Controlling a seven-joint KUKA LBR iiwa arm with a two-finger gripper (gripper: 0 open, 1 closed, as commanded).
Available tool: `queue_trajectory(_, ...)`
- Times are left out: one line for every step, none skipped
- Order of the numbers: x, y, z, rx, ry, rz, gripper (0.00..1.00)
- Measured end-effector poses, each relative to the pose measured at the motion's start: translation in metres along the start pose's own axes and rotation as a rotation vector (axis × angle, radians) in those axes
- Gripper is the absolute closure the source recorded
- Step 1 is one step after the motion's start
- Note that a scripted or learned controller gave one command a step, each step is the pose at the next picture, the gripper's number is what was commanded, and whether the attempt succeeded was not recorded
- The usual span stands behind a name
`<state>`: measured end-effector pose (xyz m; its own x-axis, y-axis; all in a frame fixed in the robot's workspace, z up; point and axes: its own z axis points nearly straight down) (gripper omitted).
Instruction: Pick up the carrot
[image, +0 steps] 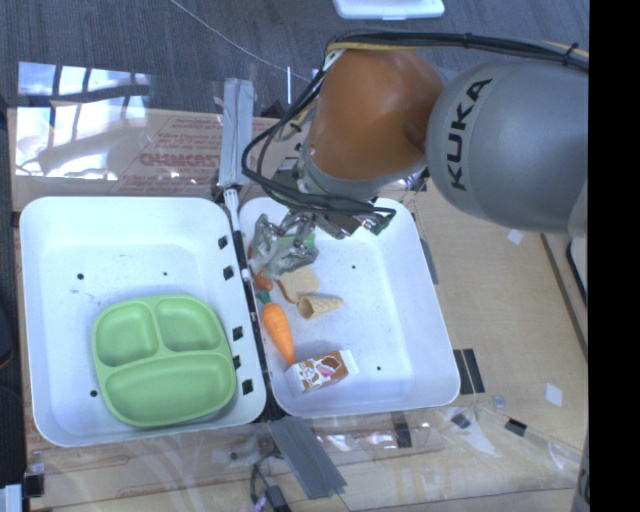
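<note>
An orange carrot (279, 331) lies in the right bin (405, 310), close to its left wall, pointing toward the front. My gripper (279, 250) hangs over the back left part of that bin, just behind the carrot's top end and apart from it. The metal fingers (268, 243) point down among small items there. The orange wrist band and grey arm cover the bin's back edge.
A slice of bread (298, 286) and an ice cream cone (320, 304) lie right of the carrot. A small brown carton (323, 371) sits near the right bin's front. A green divided plate (162, 358) rests in the left bin (70, 250).
</note>
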<state>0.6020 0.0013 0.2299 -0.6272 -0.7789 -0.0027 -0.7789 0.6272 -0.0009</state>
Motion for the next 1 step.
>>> queue_trajectory(0.025, -0.0689, -0.0083, 0.002, -0.001, -0.434, 1.0)
